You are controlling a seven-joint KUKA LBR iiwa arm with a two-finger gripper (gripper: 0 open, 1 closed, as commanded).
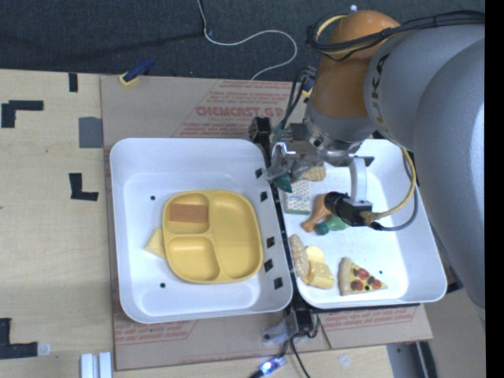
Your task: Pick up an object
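The metal two-finger gripper (285, 173) hangs over the right white bin's (409, 286) far-left corner; the plastic pizza slice (359, 277) lies well nearer, rightward.

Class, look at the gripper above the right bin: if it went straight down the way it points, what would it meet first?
Probably the small greenish card beneath the gripper, near the right bin inner wall; depth is unclear.
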